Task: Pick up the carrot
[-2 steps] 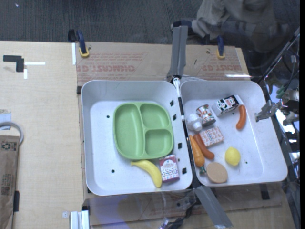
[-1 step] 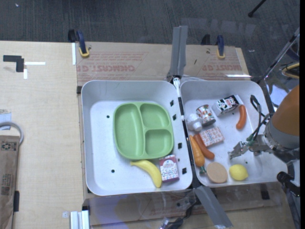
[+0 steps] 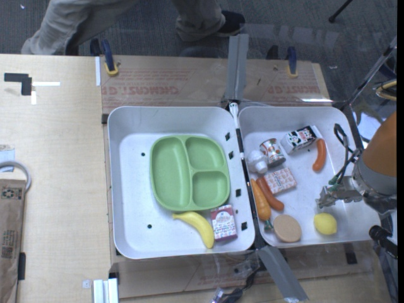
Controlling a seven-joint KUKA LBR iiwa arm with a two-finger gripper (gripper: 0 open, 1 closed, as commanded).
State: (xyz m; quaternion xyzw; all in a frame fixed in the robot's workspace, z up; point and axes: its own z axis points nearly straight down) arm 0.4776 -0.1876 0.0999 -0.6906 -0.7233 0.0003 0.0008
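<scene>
Hovering at the right bin's (image 3: 247, 122) right side, my gripper (image 3: 328, 196) has jaws I cannot tell apart. The carrot (image 3: 261, 202) lies far left, touching a sausage (image 3: 272, 196); I might grab both.

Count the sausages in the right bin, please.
2. One sausage lies near the right bin's upper right, by the milk carton; the other lies against the carrot at the left side.
</scene>
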